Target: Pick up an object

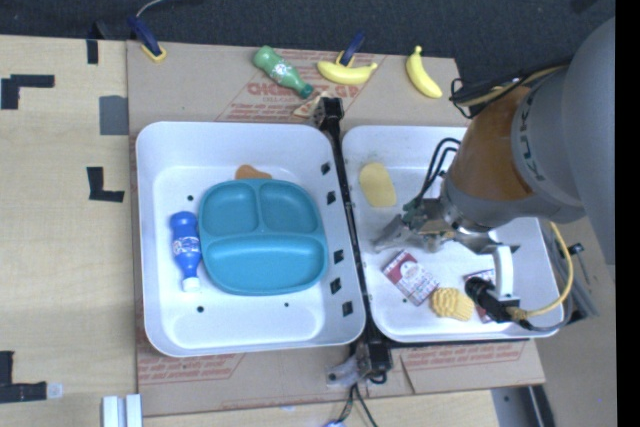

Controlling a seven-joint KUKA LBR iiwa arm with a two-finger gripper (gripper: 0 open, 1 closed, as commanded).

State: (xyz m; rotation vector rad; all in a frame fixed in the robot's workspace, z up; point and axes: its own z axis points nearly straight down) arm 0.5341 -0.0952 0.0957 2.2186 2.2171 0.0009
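The jaws (pixel 395 230) hang spread and empty in the right bin (pixel 520 330), the red packet (pixel 410 277) just below them, the yellow piece (pixel 376 184) just above.

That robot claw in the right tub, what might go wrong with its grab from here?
The gripper hangs between the pale yellow piece and the red-and-white packet, over neither, so it could close on nothing. It is also near the divider between the bins and might knock it. The packet looks flat, so the jaws may slide off it.
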